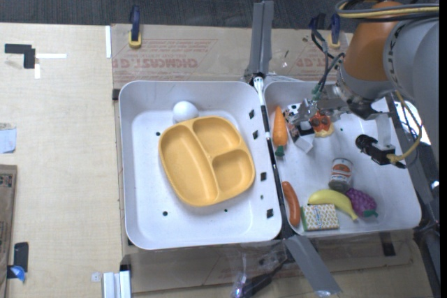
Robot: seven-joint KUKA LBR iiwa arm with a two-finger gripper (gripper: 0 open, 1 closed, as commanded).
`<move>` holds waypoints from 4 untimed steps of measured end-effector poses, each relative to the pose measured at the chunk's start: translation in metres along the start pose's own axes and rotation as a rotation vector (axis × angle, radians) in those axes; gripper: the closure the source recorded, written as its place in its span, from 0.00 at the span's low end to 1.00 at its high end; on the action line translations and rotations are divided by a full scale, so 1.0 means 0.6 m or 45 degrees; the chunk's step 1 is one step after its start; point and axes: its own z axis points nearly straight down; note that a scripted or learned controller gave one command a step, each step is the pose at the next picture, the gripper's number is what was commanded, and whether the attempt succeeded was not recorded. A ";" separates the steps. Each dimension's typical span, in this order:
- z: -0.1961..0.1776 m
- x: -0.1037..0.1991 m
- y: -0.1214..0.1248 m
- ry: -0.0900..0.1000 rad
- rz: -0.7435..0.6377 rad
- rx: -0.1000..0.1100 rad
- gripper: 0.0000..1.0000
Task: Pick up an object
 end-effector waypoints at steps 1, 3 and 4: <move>-0.144 0.091 -0.071 0.006 0.044 0.029 0.00; 0.034 0.010 -0.035 0.034 0.101 0.145 0.00; 0.023 0.012 -0.040 0.039 0.100 0.163 1.00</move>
